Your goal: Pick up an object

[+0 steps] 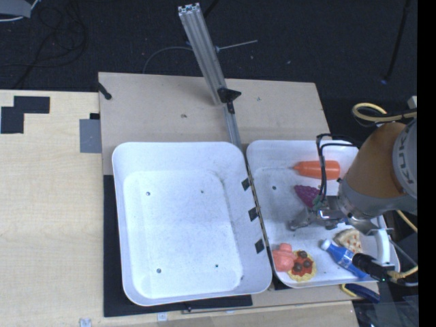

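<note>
Far left of the claw (304, 220), the left bin (136, 176) offers bare floor. The claw sits low in the right bin (267, 162); whether it grips anything cannot be told. A purple object (306, 193) lies just above it, an orange carrot (315, 169) beyond, a blue tube (344, 257) right-below.

No readable text, label, brand, number or sign on any bin, object or arm

The grey arm (381, 172) reaches in from the right, its tool (300, 222) lowered and pointing left.
</note>
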`<move>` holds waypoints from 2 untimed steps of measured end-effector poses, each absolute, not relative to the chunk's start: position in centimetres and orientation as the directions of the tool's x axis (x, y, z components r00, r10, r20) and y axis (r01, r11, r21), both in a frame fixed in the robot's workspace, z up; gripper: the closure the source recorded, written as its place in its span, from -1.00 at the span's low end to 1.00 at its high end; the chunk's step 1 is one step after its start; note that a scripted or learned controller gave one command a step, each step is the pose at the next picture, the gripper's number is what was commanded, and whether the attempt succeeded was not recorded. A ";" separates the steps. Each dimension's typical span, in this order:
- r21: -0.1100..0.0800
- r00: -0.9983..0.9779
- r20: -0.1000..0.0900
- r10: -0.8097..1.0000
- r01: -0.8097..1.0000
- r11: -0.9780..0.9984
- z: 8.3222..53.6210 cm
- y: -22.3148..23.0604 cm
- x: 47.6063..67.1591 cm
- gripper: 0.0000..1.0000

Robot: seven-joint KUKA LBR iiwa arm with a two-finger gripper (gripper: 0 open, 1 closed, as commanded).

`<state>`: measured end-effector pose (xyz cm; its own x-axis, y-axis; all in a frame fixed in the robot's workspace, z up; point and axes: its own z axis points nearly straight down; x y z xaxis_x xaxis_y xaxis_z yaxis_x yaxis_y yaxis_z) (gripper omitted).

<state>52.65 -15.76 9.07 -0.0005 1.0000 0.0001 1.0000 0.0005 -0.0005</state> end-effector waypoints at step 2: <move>0.004 0.001 -0.001 1.000 1.000 -0.001 16.1 -16.7 52.6 1.00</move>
